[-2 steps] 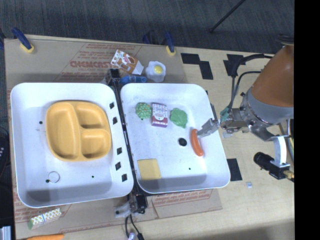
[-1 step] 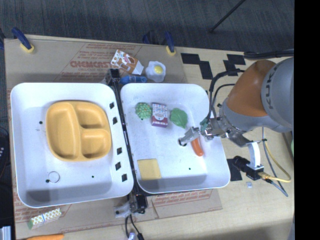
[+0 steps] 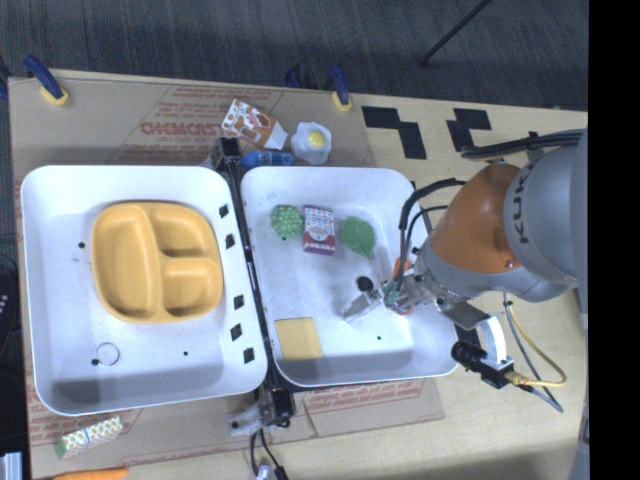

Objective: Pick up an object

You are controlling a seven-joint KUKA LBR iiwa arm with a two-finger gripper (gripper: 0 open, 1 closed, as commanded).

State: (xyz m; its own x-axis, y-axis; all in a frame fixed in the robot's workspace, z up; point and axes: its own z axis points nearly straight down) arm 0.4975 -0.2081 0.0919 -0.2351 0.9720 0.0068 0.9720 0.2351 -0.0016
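Observation:
The right bin holds a green bumpy ball, a small red and white carton, a green leafy piece and a tan square slab near its front wall. My gripper hangs low over the bin's right middle, below the leafy piece and apart from it. The grey arm with its orange band reaches in from the right. Nothing shows between the fingers.
The left bin carries a yellow divided tray. Behind the bins lie a snack packet, a blue item and a yellow and white piece. Black cables loop beside the arm.

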